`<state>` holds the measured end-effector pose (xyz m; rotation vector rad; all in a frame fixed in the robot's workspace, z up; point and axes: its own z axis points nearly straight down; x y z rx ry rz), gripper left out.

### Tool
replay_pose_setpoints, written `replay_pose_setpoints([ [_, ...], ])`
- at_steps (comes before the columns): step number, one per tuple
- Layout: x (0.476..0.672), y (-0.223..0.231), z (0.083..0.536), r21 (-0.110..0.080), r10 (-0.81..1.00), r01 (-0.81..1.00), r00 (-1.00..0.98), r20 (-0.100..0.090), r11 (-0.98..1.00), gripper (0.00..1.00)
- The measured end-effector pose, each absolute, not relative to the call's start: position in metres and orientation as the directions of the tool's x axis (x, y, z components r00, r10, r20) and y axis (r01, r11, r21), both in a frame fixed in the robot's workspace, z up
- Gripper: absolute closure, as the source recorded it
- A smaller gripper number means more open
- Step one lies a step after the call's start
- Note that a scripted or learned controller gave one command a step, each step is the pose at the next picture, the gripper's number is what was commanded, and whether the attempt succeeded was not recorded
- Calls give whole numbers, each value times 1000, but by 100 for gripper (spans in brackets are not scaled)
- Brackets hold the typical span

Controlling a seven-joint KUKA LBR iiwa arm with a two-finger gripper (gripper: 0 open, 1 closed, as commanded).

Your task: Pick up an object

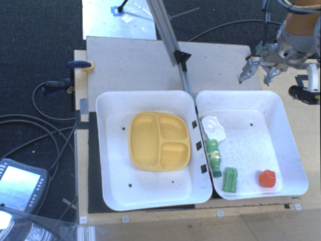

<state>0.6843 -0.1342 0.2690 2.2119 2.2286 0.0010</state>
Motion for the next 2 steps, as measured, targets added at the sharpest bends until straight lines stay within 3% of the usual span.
replay_pose_setpoints([
  [1,684,-135,269,1,1000,1000,-8,-2,8,0],
  [2,688,-137,227,-2,1000,1000,-6,-1,6,0],
])
